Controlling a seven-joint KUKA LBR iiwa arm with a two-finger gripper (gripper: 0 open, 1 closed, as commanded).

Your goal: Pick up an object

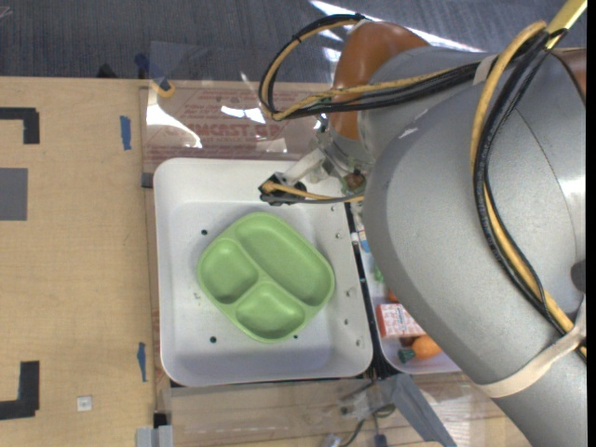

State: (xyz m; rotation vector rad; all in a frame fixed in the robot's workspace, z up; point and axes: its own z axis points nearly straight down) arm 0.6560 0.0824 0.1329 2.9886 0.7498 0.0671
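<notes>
A light green plate [265, 274] with three compartments lies in the middle of the left white bin [177, 277]. My gripper [328, 168] hangs over that bin's far right corner, beyond the plate and apart from it. The large grey arm [475, 212] reaches in from the right and hides most of the right bin. I see nothing held by the gripper.
At the near end of the right bin a red and white box [396, 320] and a small orange thing [425, 346] peek out beside the arm. A flat tan board [70, 250] lies to the left of the bins.
</notes>
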